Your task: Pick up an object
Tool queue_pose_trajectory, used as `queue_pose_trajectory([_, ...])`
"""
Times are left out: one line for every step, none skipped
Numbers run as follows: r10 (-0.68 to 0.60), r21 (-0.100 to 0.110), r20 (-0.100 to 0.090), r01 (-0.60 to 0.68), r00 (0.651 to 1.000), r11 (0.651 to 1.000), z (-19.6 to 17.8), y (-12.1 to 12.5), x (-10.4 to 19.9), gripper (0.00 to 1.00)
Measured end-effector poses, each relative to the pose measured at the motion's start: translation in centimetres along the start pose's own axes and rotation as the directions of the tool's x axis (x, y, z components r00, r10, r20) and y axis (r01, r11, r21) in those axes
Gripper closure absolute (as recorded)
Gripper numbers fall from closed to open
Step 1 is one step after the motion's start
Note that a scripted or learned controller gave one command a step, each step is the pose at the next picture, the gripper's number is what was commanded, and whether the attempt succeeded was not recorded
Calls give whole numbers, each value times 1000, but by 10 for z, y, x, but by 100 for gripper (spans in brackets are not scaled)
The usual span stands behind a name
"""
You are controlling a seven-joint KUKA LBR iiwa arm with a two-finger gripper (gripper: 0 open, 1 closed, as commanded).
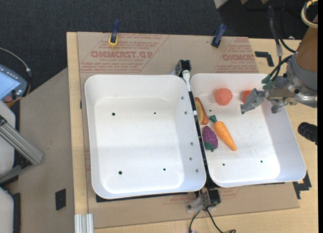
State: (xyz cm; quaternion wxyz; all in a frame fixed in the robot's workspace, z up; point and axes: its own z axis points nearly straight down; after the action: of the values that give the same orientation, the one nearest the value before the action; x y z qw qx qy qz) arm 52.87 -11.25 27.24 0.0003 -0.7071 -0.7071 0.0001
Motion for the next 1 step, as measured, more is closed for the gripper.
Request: queue_pose_trajectory([-2,10,-3,2,1000,1000,79,-16,33,0])
